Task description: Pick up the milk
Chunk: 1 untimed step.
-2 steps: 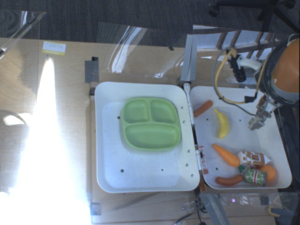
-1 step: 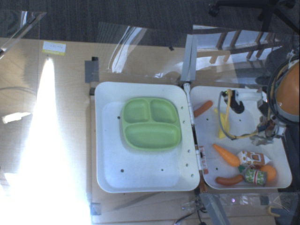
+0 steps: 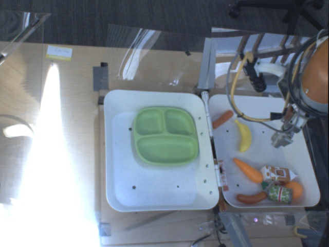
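The pincer hangs over the right bin, up and a touch right of the milk — can't tell how far open it is, and nothing sits in it that I can see. My take: drop straight down over the carton's middle and close across its narrow sides, since the can is touching it just below and the carrot lies just left. The milk looks like a small white carton with red-brown print, lying on its side.
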### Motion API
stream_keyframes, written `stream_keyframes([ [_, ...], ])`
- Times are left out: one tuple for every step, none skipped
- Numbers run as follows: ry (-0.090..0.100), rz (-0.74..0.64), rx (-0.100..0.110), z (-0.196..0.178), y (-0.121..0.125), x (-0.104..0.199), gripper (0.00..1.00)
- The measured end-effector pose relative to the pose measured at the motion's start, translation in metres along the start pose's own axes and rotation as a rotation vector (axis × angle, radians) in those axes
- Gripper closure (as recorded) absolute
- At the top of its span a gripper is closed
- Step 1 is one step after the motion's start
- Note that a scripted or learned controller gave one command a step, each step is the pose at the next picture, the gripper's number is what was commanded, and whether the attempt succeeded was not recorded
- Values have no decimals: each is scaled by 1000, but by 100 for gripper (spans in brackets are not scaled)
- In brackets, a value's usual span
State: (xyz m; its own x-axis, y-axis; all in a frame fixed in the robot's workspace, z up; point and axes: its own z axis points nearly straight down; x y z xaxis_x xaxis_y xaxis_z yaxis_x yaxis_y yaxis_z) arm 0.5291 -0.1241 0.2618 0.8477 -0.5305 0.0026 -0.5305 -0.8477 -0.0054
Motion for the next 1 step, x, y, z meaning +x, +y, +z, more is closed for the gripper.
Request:
stream_keyframes([
  [0,-153,-1,55,80,26,100],
])
